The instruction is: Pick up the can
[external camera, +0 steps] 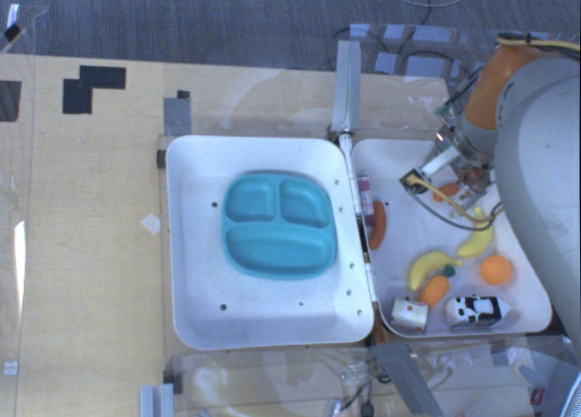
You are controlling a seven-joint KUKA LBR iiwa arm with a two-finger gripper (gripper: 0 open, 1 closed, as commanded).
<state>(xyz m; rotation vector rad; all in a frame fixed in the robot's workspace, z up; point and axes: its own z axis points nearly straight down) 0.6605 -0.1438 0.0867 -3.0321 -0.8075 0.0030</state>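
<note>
The can (pixel 410 313) is a small white cylinder with a brownish end. It lies on its side in the front left corner of the right bin (pixel 392 174). My gripper (pixel 451 184) hangs over the back right part of that bin, well behind the can and to its right. A small orange object (pixel 445 193) sits right under the gripper, partly hidden by it. The grey arm (pixel 540 161) covers the bin's right edge.
Near the can lie an orange carrot-like piece (pixel 435 290), a banana (pixel 427 266) and a black-and-white cow toy (pixel 477 311). An orange ball (pixel 496 270), a second banana (pixel 478 241) and a sausage (pixel 378 224) are further back. The left bin (pixel 195 252) holds a blue divided plate (pixel 277 226).
</note>
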